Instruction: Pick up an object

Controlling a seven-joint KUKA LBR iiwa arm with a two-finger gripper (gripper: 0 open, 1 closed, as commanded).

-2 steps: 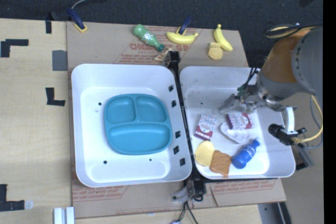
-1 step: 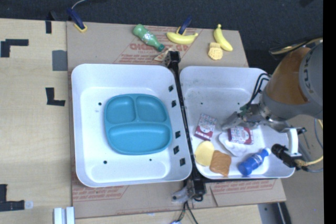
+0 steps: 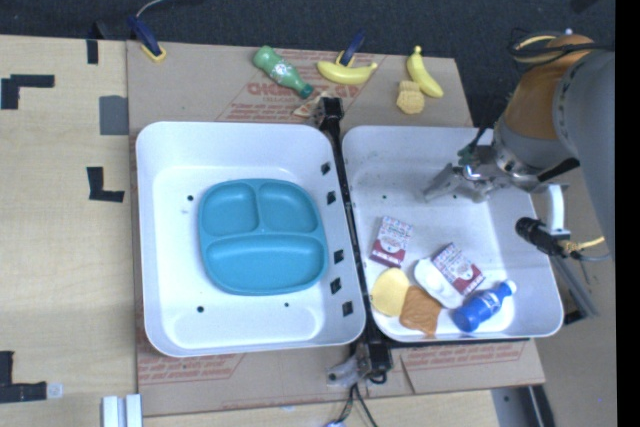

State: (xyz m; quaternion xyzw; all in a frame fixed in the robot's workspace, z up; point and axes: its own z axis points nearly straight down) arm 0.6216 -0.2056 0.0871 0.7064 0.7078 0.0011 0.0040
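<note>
My gripper (image 3: pixel 458 189) hangs over the upper part of the right bin (image 3: pixel 520 245), its fingers spread open with nothing between them. Below it, in the bin's lower half, lie a red-and-white packet (image 3: pixel 392 240), a second such packet (image 3: pixel 458 265), a white piece (image 3: pixel 434 278), a yellow round piece (image 3: pixel 389 291), an orange piece (image 3: pixel 421 311) and a blue bottle (image 3: pixel 483 306). All of these lie apart from the gripper.
The left bin (image 3: pixel 165 175) holds a blue divided plate (image 3: pixel 263 235). Behind the bins, on the cardboard, lie a green bottle (image 3: pixel 282 71), two bananas (image 3: pixel 346 70) (image 3: pixel 424 75) and a small yellow piece (image 3: pixel 408 98). The arm (image 3: pixel 560 115) reaches in from the right.
</note>
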